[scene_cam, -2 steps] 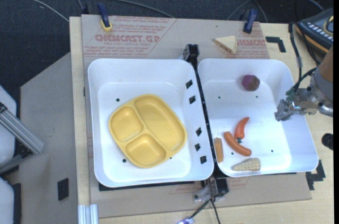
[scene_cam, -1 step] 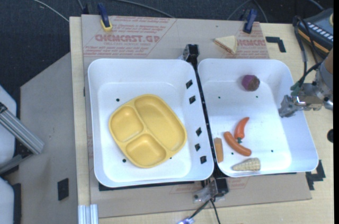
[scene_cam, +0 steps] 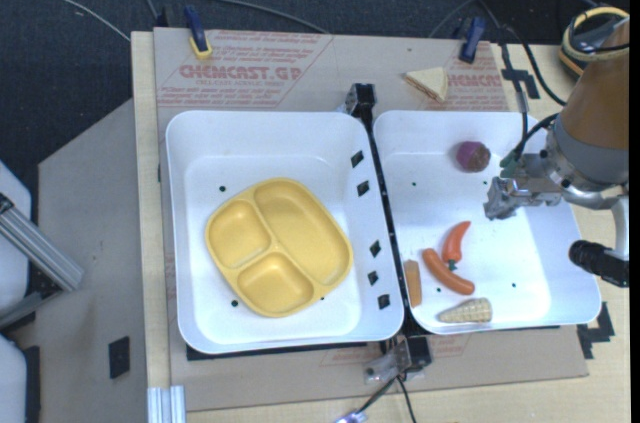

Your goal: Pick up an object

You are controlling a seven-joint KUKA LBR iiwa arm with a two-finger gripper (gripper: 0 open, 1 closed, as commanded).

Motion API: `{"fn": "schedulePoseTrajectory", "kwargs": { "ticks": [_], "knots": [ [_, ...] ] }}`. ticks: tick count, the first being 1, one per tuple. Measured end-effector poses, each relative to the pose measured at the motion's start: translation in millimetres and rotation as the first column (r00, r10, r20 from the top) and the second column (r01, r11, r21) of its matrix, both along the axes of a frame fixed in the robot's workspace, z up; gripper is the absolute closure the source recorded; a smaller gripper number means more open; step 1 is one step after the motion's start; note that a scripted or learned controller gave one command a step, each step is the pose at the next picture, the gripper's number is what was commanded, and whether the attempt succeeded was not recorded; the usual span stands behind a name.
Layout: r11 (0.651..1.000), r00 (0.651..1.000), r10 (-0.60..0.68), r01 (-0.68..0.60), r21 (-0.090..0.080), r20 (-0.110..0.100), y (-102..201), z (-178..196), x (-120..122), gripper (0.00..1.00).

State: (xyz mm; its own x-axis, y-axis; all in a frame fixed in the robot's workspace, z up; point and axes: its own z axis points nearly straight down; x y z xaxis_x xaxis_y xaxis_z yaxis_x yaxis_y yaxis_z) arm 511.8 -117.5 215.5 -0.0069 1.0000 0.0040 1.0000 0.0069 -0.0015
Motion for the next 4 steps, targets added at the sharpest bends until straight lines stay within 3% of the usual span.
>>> {"fn": "schedulePoseTrajectory", "kwargs": {
  "ticks": [3, 4],
  "knots": [
    [1.0, 1.0, 0.0, 0.0, -0.001, 0.002, 153, 22, -3, 1.0],
    [1.0, 1.0, 0.0, 0.0, -0.001, 0.003, 205, 26, 8, 1.0]
  ]
}}
